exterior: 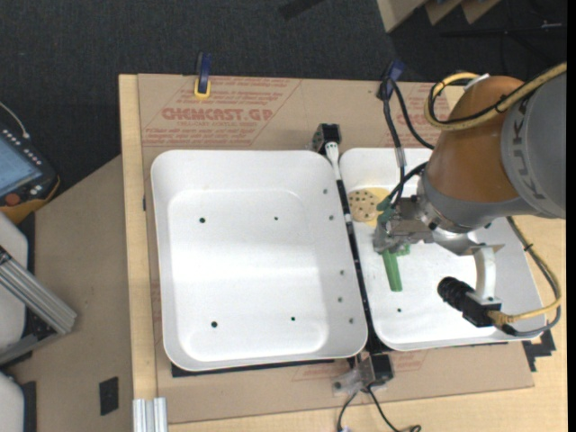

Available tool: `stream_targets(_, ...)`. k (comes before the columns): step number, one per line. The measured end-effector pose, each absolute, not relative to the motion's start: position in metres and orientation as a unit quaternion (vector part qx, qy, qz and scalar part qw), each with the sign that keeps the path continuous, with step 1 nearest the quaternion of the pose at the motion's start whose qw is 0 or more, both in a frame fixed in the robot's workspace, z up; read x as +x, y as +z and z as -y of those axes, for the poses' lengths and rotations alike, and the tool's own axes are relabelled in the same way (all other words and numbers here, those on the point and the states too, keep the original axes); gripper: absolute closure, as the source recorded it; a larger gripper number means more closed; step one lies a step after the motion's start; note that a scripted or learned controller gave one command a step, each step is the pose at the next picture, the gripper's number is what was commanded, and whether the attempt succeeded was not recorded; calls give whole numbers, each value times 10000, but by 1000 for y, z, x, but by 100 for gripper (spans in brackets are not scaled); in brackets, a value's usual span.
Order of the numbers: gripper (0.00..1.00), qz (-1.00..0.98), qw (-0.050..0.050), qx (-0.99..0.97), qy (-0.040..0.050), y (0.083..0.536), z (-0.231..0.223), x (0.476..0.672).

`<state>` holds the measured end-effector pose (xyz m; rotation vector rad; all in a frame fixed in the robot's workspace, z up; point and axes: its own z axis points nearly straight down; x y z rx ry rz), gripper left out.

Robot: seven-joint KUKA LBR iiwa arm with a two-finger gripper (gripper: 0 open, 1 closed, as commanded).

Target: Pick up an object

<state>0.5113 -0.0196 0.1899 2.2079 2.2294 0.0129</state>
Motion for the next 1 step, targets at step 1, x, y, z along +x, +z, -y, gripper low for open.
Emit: stream_targets(1, 100, -7110, 9, 7032, 31, 219, -73, 537)
